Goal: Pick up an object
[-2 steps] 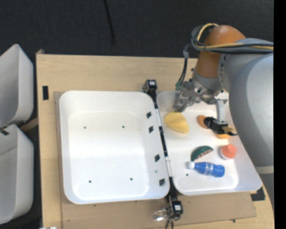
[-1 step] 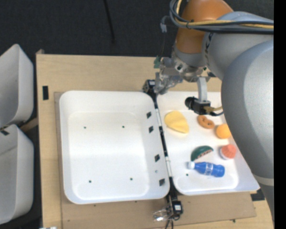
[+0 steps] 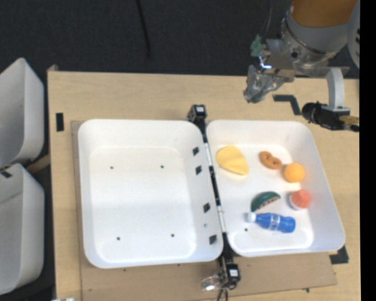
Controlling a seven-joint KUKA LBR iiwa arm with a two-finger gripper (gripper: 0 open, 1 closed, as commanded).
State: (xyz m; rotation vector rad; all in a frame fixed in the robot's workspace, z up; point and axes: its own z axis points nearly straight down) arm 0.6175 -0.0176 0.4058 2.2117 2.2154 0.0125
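The right bin (image 3: 313, 144) holds several small items: a yellow wedge (image 3: 232, 160), a brown pretzel-like piece (image 3: 270, 160), an orange ball (image 3: 294, 172), a pink-red round piece (image 3: 299, 199), a dark green slice (image 3: 265, 200) and a blue bottle (image 3: 273, 222) lying on its side. My gripper (image 3: 255, 91) hangs high over the bench beyond the right bin's far edge, well apart from all of them. Nothing shows between its fingers.
The left bin (image 3: 138, 193) sits beside the right one, joined by a central divider with black clips (image 3: 208, 168). White housings (image 3: 9, 168) stand off the bench's left side. Bare wooden bench (image 3: 144, 96) runs along the far edge.
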